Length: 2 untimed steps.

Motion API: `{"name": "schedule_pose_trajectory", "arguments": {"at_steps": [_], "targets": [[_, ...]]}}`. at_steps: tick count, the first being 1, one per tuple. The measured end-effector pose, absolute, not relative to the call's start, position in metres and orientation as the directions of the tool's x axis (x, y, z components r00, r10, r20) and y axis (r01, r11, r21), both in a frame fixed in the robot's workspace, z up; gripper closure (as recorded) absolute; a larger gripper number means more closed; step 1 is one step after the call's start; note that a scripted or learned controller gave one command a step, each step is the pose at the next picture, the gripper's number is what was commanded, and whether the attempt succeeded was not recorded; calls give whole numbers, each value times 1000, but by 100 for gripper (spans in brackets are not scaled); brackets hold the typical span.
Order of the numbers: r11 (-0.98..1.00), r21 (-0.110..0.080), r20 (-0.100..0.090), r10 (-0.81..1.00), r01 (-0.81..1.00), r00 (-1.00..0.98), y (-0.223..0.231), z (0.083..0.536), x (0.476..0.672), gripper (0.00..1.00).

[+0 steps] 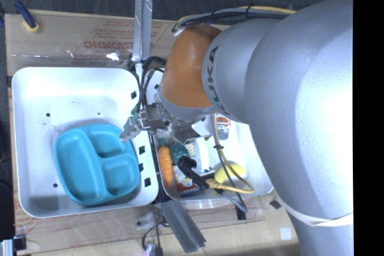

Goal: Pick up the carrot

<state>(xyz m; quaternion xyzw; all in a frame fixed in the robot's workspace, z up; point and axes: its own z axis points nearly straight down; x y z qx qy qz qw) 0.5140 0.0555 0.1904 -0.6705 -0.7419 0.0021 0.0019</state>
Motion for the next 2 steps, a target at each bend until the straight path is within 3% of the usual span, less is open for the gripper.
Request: {"name": "schedule_pose_trajectory", "arguments": {"at_steps": [1,2], "targets": [[115,3,1,993,993,-115,168,93,498,0],[112,10,-7,994,994,-112,162,104,501,100]]}}
